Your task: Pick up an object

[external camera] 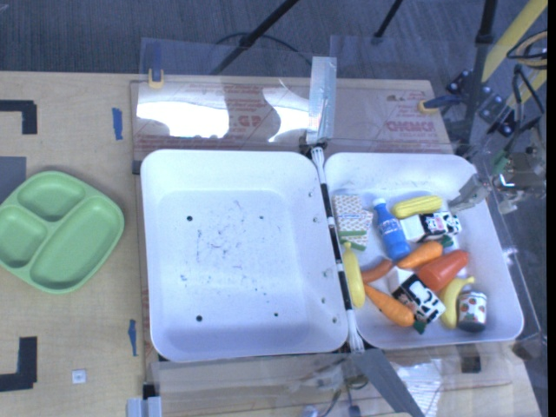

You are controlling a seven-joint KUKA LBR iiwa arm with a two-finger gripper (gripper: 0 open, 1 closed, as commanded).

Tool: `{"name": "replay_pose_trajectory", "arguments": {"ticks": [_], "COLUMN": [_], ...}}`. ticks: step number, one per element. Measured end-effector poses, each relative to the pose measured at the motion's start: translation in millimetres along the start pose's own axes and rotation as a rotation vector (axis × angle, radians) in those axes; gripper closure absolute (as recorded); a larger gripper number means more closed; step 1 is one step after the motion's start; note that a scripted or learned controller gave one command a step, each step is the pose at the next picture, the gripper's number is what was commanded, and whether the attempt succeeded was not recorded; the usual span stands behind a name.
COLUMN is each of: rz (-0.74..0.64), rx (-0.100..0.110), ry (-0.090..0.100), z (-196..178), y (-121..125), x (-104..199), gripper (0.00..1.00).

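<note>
Plate (59, 230) first, far left on the wooden bench (78, 111): green, w/ three compartments, sitting apart from the bins. Next over, left bin (234, 241), white, shallow, some faint scuff marks on its floor. Clear plastic sheeting (226, 111) stands behind both bins, catching glare.

Right bin (417, 168) holds the whole jumble. By the divider: a small patterned box (350, 214), w/ a yellow banana (352, 276) lying along the bin's left wall below it. Blue bottle (391, 229) w/ white label sits upright-ish just right of the box. Yellow corn-like piece (417, 206) lies near the top of the pile, a black-and-white cow-print item (441, 224) touching its right end. Orange carrots (408, 263) cross the middle; another carrot (387, 306) lies lower, beside a second cow-print block (423, 300). Red pepper shape (443, 269) right of centre, then a greyish round piece (472, 309) in the lower right corner.

Gripper (473, 191) comes in at the bin's upper right edge, above the toys, nothing between its fingers that I can make out; apart or together, can't tell from here.
</note>
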State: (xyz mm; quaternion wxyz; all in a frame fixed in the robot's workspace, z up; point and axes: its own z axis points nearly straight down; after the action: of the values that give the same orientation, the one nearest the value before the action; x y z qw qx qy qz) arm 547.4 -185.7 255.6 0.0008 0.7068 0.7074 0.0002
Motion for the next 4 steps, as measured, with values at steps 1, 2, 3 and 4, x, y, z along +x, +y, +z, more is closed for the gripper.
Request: {"name": "replay_pose_trajectory", "arguments": {"ticks": [1,2,3,4], "rz": [-0.140,-0.403,-0.619,-0.867], "rx": [0.002,0.000,-0.005,-0.002], "ry": [0.001,0.002,-0.002,0.001], "z": [87,124,123,108], "y": [46,7,70,51], "x": [-4,47,3,54], "gripper": [0.00,0.00,0.00,0.00]}}
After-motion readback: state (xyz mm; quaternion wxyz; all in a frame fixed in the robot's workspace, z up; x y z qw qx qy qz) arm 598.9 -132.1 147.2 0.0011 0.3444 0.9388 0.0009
